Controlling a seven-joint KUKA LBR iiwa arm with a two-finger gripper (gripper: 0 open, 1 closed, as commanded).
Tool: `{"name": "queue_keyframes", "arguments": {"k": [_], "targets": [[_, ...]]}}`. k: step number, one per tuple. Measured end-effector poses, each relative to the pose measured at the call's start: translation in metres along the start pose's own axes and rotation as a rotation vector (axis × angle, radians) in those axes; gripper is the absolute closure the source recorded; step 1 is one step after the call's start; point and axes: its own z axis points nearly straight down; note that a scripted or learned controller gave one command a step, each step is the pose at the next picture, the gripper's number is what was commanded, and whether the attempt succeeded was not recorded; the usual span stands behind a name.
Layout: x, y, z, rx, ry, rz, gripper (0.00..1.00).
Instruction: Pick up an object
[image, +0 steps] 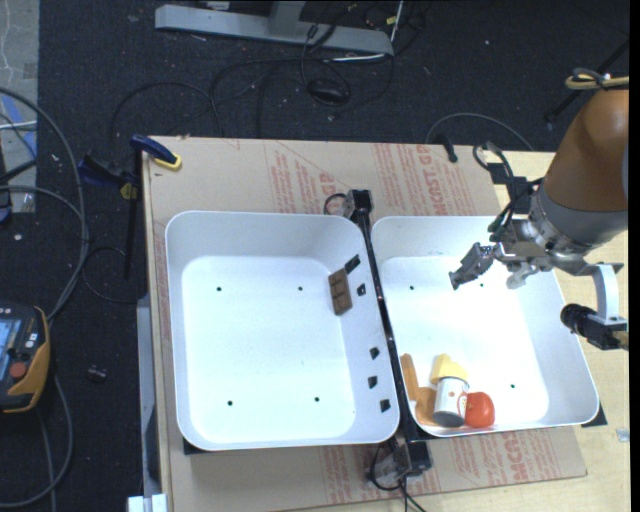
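Near the front-left corner of the right-hand shallow white bin (560, 330), a small cluster of objects is gathered: a round red ball-like piece (480, 409), a short cylindrical can with a yellow cap (449, 391) touching it, and a narrow orange strip (412, 381) lying along the wall just beside the can. Any of these can serve as the thing to be picked, and none is held. Against the dividing wall in the left-hand shallow white bin (200, 300), a small brown rectangular block (340, 293) is propped — well apart from the cluster.

The dark two-finger gripper (468, 271) is seen above the rear half of the right bin, well apart from the cluster and pointing leftward. Nothing is pinched by it; whether it is spread or pressed together cannot be told at this size.

The approach step is judged to be in hand — no grasp has begun. For the next move, travel toward the front corner would be called for, then a descent onto one object, with care taken over the crowding and the nearby wall.
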Motion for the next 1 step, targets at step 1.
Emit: {"name": "queue_keyframes", "arguments": {"k": [1], "targets": [[0.0057, 0.0007, 0.0618, 0.001, 0.0, -0.001, 0.0]]}}
